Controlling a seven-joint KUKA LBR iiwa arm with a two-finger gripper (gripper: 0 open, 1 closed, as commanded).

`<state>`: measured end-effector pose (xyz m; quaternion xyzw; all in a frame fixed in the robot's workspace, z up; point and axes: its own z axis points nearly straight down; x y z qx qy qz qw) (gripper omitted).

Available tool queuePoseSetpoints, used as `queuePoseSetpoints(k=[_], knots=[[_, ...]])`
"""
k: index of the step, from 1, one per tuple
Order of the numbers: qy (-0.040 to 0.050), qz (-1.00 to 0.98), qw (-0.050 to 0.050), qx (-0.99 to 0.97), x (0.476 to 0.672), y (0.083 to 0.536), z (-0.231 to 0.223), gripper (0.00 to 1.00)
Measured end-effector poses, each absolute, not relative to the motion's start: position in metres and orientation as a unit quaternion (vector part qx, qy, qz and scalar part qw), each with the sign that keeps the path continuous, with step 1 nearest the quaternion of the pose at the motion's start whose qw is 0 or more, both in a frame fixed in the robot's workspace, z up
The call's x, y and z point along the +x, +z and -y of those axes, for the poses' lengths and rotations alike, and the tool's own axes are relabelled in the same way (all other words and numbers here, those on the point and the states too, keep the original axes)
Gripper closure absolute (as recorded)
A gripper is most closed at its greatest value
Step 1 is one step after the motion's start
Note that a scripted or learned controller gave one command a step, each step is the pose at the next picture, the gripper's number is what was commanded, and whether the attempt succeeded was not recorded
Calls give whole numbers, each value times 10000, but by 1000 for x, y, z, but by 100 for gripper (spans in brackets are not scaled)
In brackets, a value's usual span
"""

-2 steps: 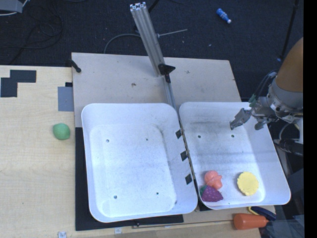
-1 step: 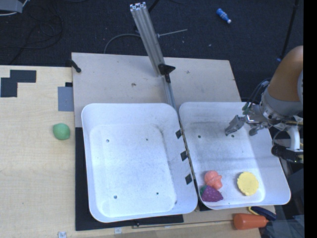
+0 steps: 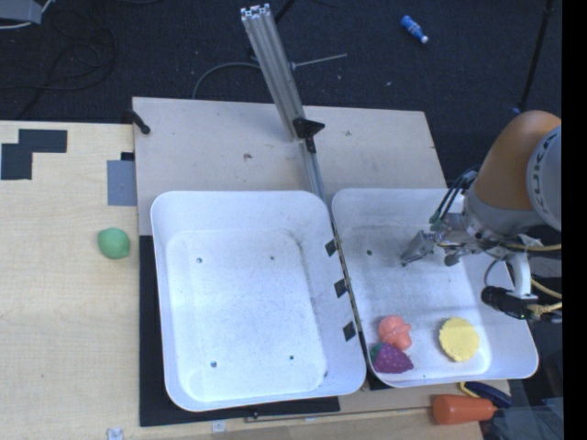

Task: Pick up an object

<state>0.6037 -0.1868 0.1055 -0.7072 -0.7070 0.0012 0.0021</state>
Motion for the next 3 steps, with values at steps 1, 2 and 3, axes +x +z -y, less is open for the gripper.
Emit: queuePoseSetpoints(k=[1,2,3], knots=[[2,7065,1,-7077,605,118,188,100],[-9,7072,-14,-7071,609,164,181,100],[-7,7069,-10,-7073,608,206,179,100]])
